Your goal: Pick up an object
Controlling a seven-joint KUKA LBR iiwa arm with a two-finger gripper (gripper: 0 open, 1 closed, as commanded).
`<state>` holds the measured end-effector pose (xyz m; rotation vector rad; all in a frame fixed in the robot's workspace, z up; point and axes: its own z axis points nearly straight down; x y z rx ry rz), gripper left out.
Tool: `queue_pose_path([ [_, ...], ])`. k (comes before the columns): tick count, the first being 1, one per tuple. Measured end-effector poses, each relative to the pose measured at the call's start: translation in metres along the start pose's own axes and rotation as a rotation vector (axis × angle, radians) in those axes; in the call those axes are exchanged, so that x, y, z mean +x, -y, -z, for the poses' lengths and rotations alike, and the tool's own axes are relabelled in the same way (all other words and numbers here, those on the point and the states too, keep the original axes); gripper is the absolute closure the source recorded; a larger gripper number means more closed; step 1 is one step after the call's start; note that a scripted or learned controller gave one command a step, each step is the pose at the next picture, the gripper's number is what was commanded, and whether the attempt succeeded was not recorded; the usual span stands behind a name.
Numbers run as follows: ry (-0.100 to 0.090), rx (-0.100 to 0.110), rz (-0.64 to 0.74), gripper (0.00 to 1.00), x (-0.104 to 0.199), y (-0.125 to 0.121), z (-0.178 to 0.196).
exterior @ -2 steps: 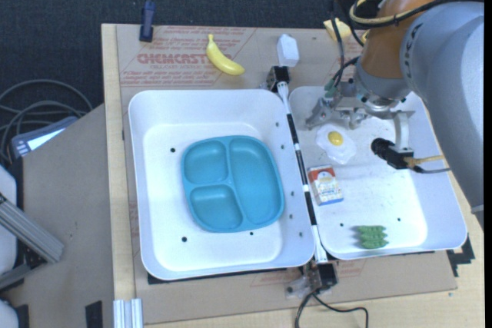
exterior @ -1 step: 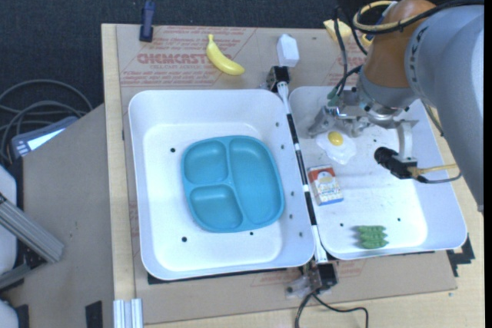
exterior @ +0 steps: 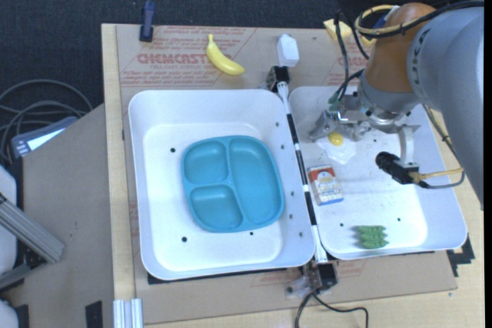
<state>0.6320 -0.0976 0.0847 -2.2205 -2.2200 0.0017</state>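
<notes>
Nearest of all, one green knobbly piece [exterior: 372,236] lies in the right bin [exterior: 438,219], well toward the viewer from the pincer [exterior: 339,124]. Between it and the pincer, one small red, white and blue carton [exterior: 326,185] lies flat by the bin's left wall. One small yellow object [exterior: 335,140] sits just under the pincer's tip, very close to it, and one crumpled white scrap [exterior: 343,153] lies just beside that. Whether the pincer is open or shut cannot be told, nor whether it grips anything. Left of the pincer, the left bin [exterior: 154,127] holds one blue three-part plate [exterior: 231,184]. One banana [exterior: 223,58] lies on the bench [exterior: 127,273], up and left of the pincer, outside both bins.
</notes>
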Motion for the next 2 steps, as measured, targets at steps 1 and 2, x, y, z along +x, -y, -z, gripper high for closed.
queue_pose_path([
  [1,0.001,-0.003,0.001,0.0,0.006,-0.007,0.0],
  [2,0.0,0.0,0.0,0.0,0.002,0.005,0.0],
])
